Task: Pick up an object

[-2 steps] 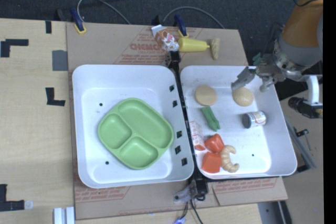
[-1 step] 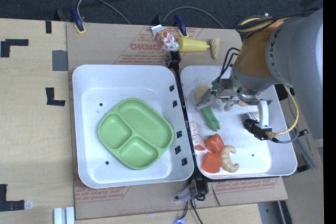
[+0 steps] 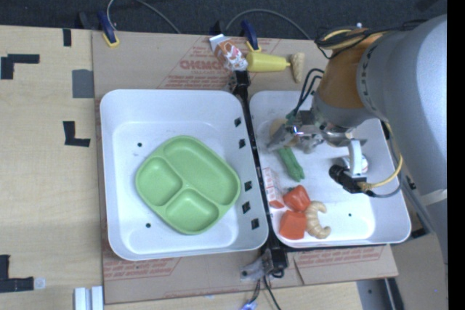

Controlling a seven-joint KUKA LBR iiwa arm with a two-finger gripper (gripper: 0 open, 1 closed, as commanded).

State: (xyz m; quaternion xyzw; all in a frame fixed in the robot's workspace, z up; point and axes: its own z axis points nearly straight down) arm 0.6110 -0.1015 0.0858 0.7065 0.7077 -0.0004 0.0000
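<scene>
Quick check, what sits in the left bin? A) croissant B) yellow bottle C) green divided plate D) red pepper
C: the green divided plate lies in the left bin; the red pepper and croissant are in the right bin.

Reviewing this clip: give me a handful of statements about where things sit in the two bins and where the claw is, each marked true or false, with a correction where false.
1. The green divided plate lies in the left bin. True.
2. The claw is over the left bin. False: it is over the right bin, near its upper left part.
3. A green elongated object lies in the right bin just below the claw. True.
4. The red pieces lie on the green plate. False: they lie in the right bin, near its lower edge.
5. A tan curved item lies beside the red pieces. True.
</scene>
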